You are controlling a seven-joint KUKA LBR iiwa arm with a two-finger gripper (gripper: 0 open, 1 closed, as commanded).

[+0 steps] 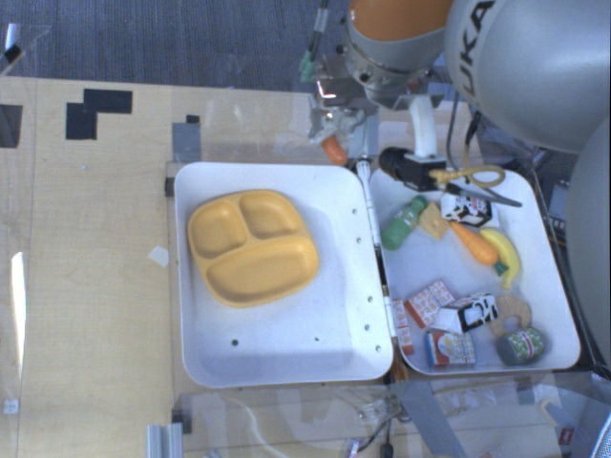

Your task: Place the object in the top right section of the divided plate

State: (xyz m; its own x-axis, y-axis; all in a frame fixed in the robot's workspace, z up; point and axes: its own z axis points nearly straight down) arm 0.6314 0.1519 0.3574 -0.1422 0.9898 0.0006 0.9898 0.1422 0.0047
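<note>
Mostly pale wooden bench (86,284), blue-grey carpet (162,17)

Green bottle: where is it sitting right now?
The green bottle lies tilted in the right bin, near its upper left corner, close to the divider between the bins and just left of the orange carrot.

The wooden bench (95,284) holds two white bins side by side. The left bin (286,351) sits below and to the left of the gripper (336,127). The right bin (549,294) sits below and to the right of it. Black tape marks (95,111) lie far to its left.
</note>
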